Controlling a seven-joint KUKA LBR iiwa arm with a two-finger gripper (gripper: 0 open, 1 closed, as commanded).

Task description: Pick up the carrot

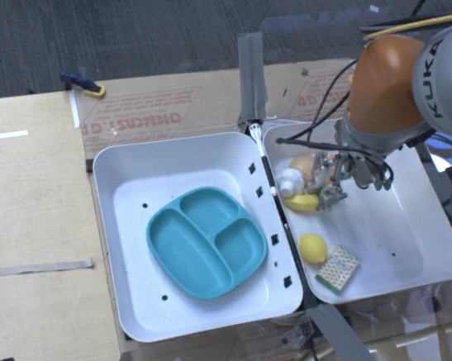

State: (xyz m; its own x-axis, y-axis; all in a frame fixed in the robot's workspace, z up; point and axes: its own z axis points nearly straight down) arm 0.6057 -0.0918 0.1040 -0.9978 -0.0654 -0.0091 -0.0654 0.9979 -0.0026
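Fingers of the grey arm's two-finger gripper [331, 189] hang low over the upper-left part of the right-hand shallow white bin [413, 262], and from this slanted view I cannot tell whether they are spread or closed, nor whether anything sits between them. Over in the left-hand shallow white bin [128, 256] on the counter lies a teal plastic plate with three compartments [206, 241]. Across the divider, at about nine o'clock from the fingers, a small white rounded object [290, 181] lies beside a curved yellow banana-like piece [302, 203]; at about seven o'clock sits a round yellow lemon [312, 247], with a small patterned block [337, 269] just beyond it. No clearly orange carrot is plain; a pale orange-tan rounded shape [302, 164] at about ten o'clock, close to the fingers and partly hidden, may be it. The step looks like the reach onto the target. Next, the fingers would need to centre on that shape and grip it, clear of the banana-like piece.
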